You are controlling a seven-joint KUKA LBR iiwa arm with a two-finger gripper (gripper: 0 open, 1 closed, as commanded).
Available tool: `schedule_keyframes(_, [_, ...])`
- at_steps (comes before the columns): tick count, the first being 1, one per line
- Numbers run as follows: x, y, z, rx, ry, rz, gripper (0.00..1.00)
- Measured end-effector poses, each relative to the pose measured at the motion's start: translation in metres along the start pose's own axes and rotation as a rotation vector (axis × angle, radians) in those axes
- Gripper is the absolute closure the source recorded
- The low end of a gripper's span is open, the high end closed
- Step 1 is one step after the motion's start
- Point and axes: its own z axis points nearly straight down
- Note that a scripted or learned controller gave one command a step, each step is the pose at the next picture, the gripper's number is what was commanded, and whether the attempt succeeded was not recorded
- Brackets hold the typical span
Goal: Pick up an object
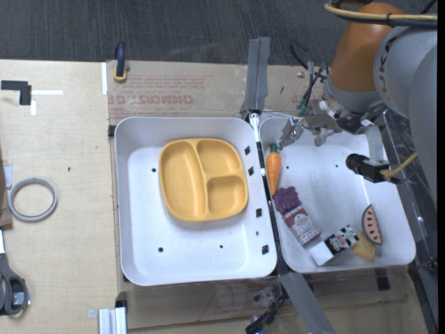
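Observation:
My gripper [306, 133] hangs over the far left corner of the right bin [327, 176], open, with nothing between its fingers. An orange carrot [273, 170] lies just below and left of it, along the bin's left wall. Further toward the front lie a purple bunch of grapes [286, 199] and a red and white packet [300, 227]. At the front right are a small cow-patterned box [338, 243], a watermelon slice [371, 225] and a yellow wedge [363, 250].
The left bin [139, 242] holds a yellow divided plate [204, 179]. A black part of the arm's mount [365, 165] juts over the right bin's right side. On the bench to the left lie a grey ring [31, 199] and scissors [12, 291].

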Motion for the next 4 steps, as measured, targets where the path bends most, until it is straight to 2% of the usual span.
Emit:
schedule_keyframes(1, [0.001,-0.071,0.000,0.000,0.001,-0.030,0.00])
schedule_keyframes(2, [-0.014,-0.050,-0.023,0.001,0.000,0.190,0.00])
schedule_keyframes(3, [0.003,-0.111,0.001,0.003,0.001,0.227,0.00])
schedule_keyframes(4, [-0.017,-0.139,0.001,-0.001,0.002,-0.121,0.00])
